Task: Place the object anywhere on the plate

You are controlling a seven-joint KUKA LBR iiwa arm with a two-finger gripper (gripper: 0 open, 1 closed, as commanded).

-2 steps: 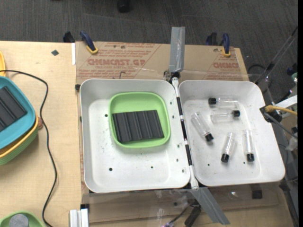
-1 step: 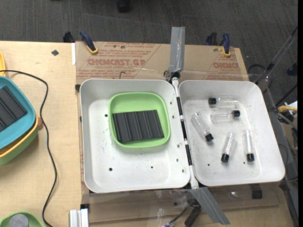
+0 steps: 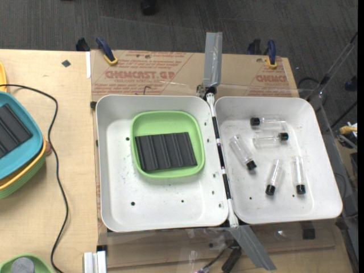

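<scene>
- Tool state: cannot tell.
- Five capped vials (image 3: 242,153) lying loose mid right bin (image 3: 244,201); green plate (image 3: 165,118) in left bin (image 3: 159,206), toward far edge.
- Risks: round vials rolling from grasp; slipping off ribbed insert (image 3: 166,151).

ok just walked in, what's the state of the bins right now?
Nothing is being handled at this moment. The left bin holds a green plate with a dark ribbed insert lying on it. The right bin holds five clear vials with black caps, loose and scattered, none touching the plate. Judging by this layout, no vial has been placed on the plate yet, so the task looks not yet started or between tries.
</scene>
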